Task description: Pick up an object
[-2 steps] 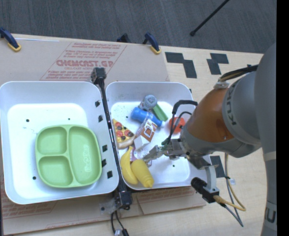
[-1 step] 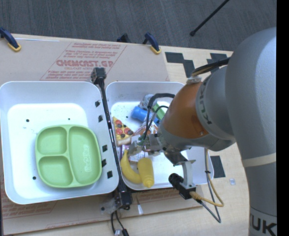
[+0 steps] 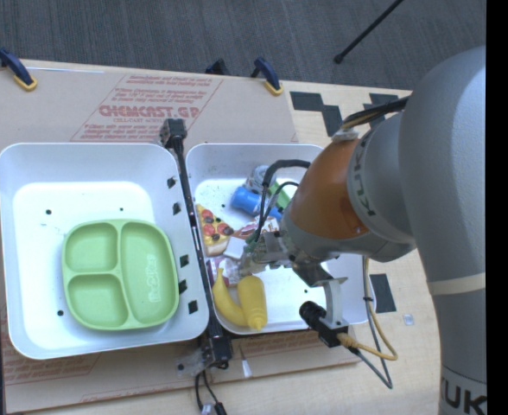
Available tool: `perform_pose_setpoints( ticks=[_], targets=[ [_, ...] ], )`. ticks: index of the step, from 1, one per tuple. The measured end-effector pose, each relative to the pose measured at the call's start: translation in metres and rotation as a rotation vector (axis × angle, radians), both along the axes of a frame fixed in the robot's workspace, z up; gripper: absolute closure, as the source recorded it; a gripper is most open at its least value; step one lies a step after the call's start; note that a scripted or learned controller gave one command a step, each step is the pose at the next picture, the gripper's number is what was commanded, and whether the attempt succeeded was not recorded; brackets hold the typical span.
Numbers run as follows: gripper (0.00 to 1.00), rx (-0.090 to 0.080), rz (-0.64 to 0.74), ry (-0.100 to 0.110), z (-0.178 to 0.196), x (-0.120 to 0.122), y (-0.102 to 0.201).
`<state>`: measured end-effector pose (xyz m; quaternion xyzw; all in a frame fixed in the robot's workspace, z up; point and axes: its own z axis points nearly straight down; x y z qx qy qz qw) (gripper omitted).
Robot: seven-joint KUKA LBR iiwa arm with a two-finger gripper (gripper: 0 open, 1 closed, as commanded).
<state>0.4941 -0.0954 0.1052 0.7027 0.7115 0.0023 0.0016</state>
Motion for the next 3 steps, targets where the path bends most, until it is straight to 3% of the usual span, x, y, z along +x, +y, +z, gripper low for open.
perform_pose_setpoints(
  ticks=[3],
  targets=[
    [1.00,-0.001,0.012,0.001,0.030,0.003,0.000]
  ],
)
